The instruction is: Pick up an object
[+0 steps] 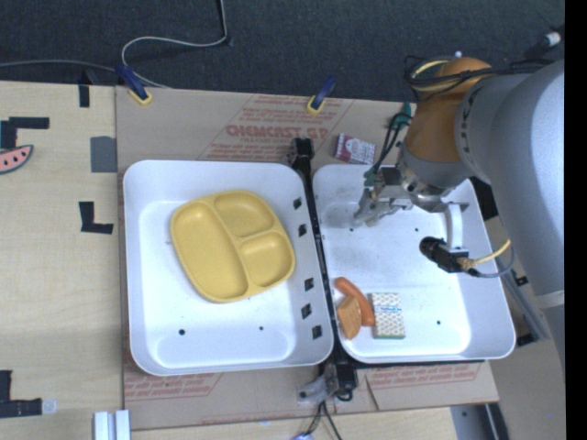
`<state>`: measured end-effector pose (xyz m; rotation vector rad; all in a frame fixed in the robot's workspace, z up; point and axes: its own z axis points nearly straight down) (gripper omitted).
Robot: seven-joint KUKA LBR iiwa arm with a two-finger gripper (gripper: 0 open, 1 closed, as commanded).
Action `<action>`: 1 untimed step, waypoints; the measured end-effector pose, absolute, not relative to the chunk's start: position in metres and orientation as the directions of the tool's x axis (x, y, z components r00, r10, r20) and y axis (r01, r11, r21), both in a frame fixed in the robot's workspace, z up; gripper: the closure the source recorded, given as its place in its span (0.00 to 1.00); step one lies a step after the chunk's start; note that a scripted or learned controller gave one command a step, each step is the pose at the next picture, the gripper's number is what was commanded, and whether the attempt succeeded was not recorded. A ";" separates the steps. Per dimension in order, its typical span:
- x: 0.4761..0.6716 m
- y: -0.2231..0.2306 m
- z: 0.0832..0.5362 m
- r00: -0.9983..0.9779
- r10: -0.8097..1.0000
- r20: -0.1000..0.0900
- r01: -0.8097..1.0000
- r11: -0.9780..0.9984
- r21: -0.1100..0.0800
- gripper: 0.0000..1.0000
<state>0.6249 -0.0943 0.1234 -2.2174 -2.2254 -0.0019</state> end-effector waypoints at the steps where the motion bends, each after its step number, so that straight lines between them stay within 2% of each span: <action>1: 0.625 -0.094 0.123 -0.003 1.000 0.001 1.000 0.003 0.001 0.00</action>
